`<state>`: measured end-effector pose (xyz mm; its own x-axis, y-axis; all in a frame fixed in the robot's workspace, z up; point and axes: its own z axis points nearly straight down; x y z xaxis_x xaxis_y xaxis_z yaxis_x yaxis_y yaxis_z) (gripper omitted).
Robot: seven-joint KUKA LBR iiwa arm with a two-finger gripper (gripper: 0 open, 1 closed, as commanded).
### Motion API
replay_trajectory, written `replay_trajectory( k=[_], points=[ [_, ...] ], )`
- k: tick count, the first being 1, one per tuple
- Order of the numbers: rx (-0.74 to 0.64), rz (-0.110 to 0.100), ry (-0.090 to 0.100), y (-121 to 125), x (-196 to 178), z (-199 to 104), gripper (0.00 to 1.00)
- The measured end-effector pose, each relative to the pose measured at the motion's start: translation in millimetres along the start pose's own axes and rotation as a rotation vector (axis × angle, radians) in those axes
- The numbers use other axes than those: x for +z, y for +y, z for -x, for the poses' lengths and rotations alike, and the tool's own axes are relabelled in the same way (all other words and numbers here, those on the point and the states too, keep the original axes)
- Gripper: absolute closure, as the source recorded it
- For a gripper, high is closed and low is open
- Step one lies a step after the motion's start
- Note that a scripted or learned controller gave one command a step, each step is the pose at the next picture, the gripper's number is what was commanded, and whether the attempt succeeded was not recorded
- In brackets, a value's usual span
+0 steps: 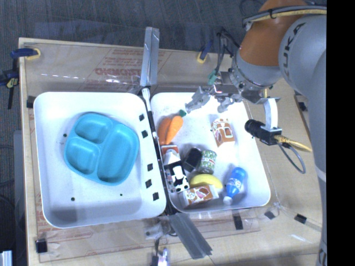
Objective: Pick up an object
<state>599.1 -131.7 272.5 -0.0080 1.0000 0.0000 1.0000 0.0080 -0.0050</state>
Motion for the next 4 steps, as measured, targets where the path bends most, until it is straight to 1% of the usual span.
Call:
replay_trajectory(
  k=[1, 2, 3, 4],
  points=[
    [-0.247, 0.002, -0.001, 37, 111, -35, 0.00],
    [-0.250, 0.002, -0.001, 12, 181, 22, 0.00],
    [-0.361, 0.005, -0.002, 60, 179, 31, 0.00],
    [-0.365, 0.005, -0.002, 60, 168, 30, 1.00]
  ],
)
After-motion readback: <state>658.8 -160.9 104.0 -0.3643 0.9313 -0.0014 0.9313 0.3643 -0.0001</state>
